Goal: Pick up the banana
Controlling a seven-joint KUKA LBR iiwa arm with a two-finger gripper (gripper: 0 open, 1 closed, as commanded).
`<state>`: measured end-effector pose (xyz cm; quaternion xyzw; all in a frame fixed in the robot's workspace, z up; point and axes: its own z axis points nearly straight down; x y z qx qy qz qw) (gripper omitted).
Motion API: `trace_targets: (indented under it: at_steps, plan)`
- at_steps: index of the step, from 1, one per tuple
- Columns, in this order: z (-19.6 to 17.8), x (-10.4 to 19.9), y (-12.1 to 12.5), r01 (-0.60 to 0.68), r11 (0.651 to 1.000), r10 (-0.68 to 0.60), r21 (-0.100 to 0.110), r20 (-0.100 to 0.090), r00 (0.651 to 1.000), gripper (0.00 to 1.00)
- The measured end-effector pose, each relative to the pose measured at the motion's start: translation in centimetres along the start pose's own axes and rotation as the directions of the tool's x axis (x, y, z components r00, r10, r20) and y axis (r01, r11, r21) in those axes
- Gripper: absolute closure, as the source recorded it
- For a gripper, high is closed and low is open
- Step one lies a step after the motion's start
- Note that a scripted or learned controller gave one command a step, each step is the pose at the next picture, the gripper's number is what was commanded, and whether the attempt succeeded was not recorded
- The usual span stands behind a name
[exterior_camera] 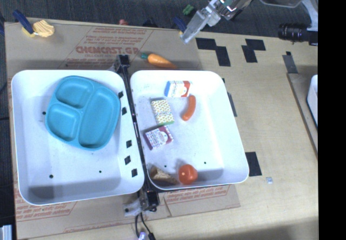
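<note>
Hanging above the bench past the far edge of the right bin [231,125], the gripper [189,31] points down and left at a slant; whether it is open or closed cannot be told. The banana [43,29], small and pale yellow, lies on the cardboard [102,44] outside both bins, beyond the far left corner of the left bin [27,179] – well apart from the gripper

White bins [227,125] looking smooth glossy plastic; blue plate [82,112] showing matt plastic; cardboard sheet [108,44] under bins appearing dull, printed.
</note>
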<state>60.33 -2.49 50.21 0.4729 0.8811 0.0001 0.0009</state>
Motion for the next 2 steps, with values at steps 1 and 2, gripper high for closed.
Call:
trace_targets:
  at_steps: [1, 2]
  plan:
    - [-1.1, 0.1, 0.1, 0.006, 1.0, -0.006, -0.001, 0.002, 1.0, 1.0]
    - [18.6, -0.1, 0.7, 0.008, 1.0, -0.008, 0.005, -0.003, 1.0, 1.0]
